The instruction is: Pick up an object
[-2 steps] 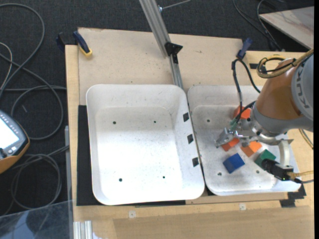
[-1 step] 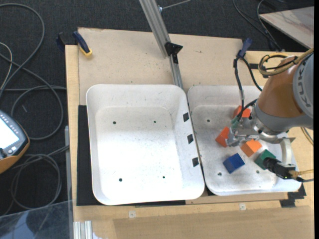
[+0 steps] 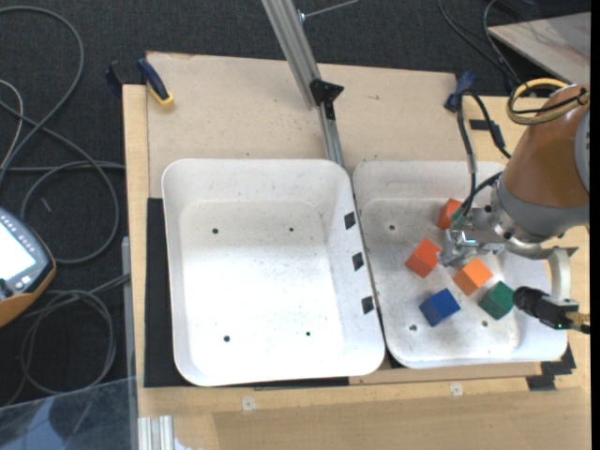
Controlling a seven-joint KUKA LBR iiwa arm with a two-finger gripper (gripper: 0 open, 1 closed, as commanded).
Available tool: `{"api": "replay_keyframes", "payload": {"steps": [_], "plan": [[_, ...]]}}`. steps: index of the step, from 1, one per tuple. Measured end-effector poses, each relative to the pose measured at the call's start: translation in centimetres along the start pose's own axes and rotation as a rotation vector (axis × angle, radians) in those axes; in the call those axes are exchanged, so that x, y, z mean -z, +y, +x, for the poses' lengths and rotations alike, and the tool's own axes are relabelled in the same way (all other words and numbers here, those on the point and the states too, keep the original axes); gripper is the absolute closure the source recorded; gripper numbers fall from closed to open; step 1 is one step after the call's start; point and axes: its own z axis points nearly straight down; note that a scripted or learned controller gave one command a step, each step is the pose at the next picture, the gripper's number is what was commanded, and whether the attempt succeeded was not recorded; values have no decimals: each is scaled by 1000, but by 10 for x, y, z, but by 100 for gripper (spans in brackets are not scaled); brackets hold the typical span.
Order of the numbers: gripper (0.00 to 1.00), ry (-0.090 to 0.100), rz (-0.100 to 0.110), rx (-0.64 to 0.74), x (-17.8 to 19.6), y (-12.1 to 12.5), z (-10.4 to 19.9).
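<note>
Here I saw the gripper (image 3: 461, 242) low in the right bin (image 3: 394, 336) beside an orange block (image 3: 424, 258), though I couldn't tell its grip.

All 5 blocks sit in the right bin (image 3: 403, 340). An orange-red block (image 3: 449, 213) lies farthest back, partly hidden by the arm. Another orange-red block (image 3: 423, 257) sits left of centre. A lighter orange block (image 3: 473, 275) lies right of it, a green block (image 3: 497, 300) just beside that, and a blue block (image 3: 439, 306) nearest the front.
</note>
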Motion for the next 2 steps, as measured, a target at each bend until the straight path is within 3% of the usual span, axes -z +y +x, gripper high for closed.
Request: {"api": "replay_keyframes", "payload": {"steps": [2], "plan": [[100,0,-4,2,104,3,8]]}}
